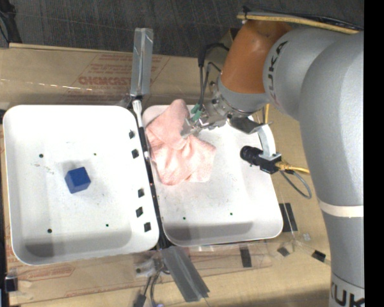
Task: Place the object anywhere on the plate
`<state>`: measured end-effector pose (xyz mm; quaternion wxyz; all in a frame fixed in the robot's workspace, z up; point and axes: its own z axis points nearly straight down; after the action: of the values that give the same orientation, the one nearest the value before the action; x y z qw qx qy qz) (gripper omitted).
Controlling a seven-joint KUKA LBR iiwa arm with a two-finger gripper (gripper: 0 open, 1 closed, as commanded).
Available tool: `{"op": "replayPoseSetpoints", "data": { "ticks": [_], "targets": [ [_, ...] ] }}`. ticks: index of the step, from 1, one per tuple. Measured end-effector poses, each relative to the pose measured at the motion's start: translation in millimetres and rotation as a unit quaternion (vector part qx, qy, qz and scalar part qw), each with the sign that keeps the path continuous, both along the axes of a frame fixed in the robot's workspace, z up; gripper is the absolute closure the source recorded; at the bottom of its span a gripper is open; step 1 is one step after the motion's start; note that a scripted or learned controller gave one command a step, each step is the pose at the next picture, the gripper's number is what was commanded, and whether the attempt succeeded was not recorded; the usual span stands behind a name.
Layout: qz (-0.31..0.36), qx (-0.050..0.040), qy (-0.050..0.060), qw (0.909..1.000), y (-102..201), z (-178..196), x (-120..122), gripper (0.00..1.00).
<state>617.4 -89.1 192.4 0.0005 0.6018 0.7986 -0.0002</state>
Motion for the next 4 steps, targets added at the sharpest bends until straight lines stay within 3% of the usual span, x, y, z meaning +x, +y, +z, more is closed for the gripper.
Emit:
{"op": "replayPoseSetpoints", "data": {
  "ticks": [1,2,3,4],
  "targets": [
    [0.002,0.0004,0.001,1.0000,-0.1,39.4,0.5,1.00],
    [0.204,0.0004,0.002,0.9790,50.8,29.9,3.4,1.00],
    [0.396,0.0003,0.002,0.9183,103.4,25.0,6.0,1.00],
    [0.572,-0.0004,0.000,0.8202,152.9,34.2,11.1,1.00]
  ]
}}
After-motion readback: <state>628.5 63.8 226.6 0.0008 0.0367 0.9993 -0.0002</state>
